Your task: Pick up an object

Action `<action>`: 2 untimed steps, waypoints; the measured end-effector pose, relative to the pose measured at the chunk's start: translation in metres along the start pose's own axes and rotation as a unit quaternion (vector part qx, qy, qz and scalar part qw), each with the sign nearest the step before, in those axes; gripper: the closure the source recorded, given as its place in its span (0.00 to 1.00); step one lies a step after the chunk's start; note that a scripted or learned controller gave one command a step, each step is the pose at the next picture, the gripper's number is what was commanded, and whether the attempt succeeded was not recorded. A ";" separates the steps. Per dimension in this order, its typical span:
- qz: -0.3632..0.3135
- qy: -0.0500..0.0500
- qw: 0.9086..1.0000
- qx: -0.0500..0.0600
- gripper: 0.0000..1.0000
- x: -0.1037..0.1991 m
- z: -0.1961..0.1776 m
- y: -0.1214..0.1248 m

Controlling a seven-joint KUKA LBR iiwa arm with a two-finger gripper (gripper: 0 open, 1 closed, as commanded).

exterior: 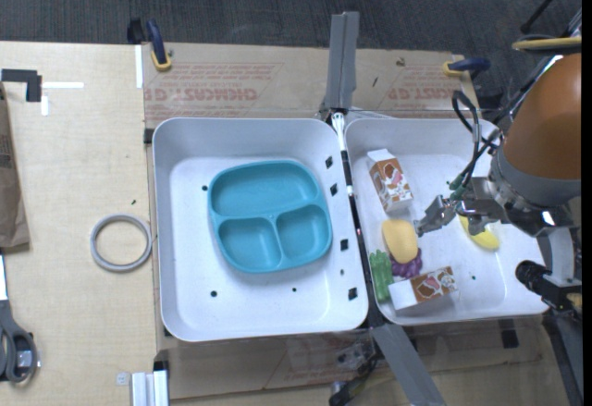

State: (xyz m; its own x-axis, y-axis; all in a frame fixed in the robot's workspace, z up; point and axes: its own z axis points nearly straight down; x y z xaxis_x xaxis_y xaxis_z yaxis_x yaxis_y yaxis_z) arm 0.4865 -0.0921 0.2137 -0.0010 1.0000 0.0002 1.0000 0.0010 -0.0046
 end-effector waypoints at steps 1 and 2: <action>0.027 0.000 1.000 -0.001 0.00 0.020 0.023 -0.009; 0.054 0.000 0.999 -0.001 0.00 -0.010 0.123 -0.009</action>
State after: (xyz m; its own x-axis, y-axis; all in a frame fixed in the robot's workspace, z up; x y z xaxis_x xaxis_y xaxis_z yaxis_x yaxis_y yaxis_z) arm 0.4768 -0.1017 0.0910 0.1060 0.9944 0.0005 0.9944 -0.1060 -0.0031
